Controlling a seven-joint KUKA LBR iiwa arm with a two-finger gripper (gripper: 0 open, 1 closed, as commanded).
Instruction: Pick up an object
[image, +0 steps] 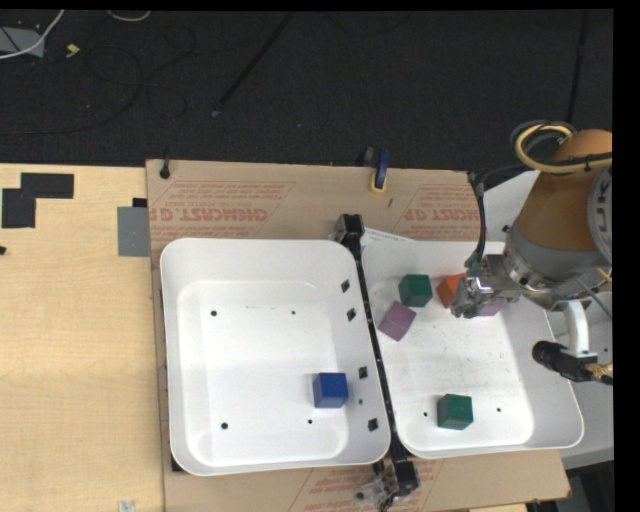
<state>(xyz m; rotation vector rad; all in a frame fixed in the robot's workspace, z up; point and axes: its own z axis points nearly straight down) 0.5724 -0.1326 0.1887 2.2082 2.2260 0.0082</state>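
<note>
My gripper is down in the right bin, near its far right side. A red block lies just left of it, touching or nearly touching. A small purple piece shows right beside the gripper on its right. A dark green cube sits left of the red block, and a light purple block lies a little nearer the divider. Another green cube rests near the bin's front edge. A blue cube sits in the left bin.
The grey arm with its orange band reaches in from the right above the right bin's edge. A black clamp strip runs between the two bins. A blue clip sits at the board's far edge.
</note>
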